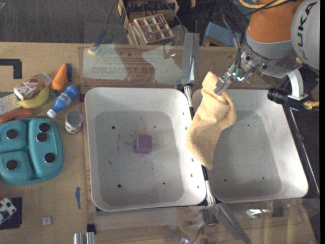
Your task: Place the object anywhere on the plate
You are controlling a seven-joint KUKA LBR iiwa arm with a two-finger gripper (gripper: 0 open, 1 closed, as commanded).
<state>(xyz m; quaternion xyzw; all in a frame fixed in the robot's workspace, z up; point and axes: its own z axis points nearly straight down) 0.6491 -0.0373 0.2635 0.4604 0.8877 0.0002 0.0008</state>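
Jaws pinching top corner of the yellow cloth [212, 117], as far as the slanted view shows — gripper [223, 83] sits at upper edge of right bin [264, 161], arm [277, 19] entering from right. Cloth hangs from the grip, draped across the divide between the bins, lower end resting over left bin's [101, 111] right rim. Small purple block [143, 144] lies alone near centre of left bin. Teal tray [30, 149], blue bottle [63, 100], can [73, 122], banana [33, 99], carrot [61, 76] on bench at left, well apart. Risks, est.: grip is on a thin corner, so cloth could slip free on a lift; trailing end may snag on rim & drag. Unclear: no obvious plate — teal tray may be it; fingertips partly buried in fabric; cloth hides the gap between bins
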